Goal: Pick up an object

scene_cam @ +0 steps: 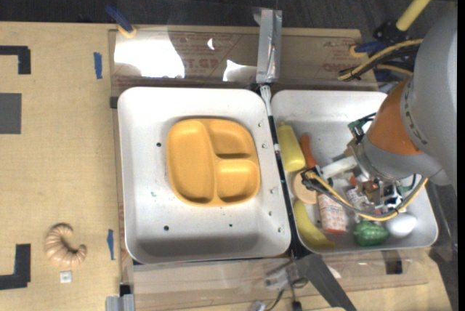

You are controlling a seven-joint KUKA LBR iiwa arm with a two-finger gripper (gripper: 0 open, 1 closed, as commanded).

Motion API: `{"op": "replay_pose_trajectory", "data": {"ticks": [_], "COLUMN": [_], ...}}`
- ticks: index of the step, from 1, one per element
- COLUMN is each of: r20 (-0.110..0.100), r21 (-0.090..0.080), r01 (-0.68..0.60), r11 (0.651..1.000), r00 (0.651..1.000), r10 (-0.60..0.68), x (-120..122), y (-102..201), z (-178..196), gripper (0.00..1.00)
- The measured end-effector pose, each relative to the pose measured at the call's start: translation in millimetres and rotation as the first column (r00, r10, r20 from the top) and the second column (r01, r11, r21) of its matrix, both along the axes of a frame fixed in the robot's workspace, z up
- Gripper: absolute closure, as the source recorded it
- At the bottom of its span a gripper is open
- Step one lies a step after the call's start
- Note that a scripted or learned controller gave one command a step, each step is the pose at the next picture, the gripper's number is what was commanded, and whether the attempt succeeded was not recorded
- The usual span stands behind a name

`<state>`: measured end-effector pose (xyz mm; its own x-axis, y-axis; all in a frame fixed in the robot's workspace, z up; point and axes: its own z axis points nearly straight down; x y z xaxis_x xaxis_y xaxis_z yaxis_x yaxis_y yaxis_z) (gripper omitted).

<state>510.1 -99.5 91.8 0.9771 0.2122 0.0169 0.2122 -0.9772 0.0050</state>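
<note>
While the left bin holds a yellow tray, the gripper, its grip unreadable, hangs over the cluttered right bin.

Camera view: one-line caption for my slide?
KUKA arm reaching into right bin of cluttered items; yellow divided plate in left bin.

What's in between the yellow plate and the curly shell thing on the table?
In the camera view, just bare stuff: the left bin's white floor and rim, then plain bench, between the yellow plate and the curly shell.
</note>
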Motion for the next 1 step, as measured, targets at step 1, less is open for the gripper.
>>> {"op": "replay_pose_trajectory", "data": {"ticks": [1], "r20": [-0.012], "r21": [0.005], "r01": [-0.032], "r11": [0.999], "r00": [0.999], "r10": [0.032], "x": [49.0], "y": [40.7], "z": [96.0], "gripper": [0.0]}}
